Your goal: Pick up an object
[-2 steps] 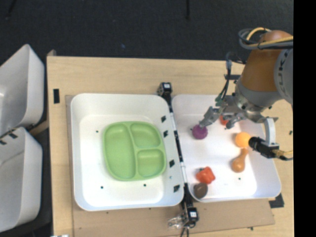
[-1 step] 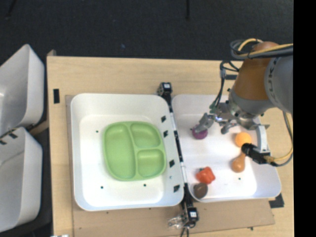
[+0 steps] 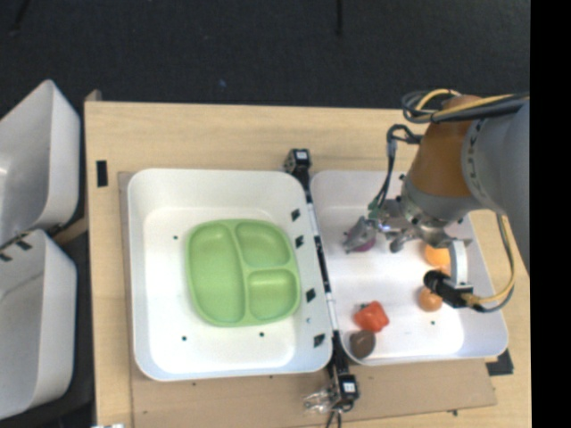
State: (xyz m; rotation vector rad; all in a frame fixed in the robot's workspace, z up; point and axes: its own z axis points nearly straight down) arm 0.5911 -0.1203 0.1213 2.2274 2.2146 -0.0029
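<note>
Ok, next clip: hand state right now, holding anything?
Hand: low in the right bin, at its far left part, by a small purplish object; open or closed cannot be told, and no hold shows.

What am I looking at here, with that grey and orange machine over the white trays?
One camera fixed above a wooden bench looks down at a slant. The grey robot arm with an orange band reaches in from the right. Its two-finger gripper hangs over the right shallow white bin, beside a small purple-grey object; whether it holds it is unclear. That bin also contains a red lumpy toy, a brown rounded piece and two small orange items. The left white bin holds a green divided plastic plate.
</note>
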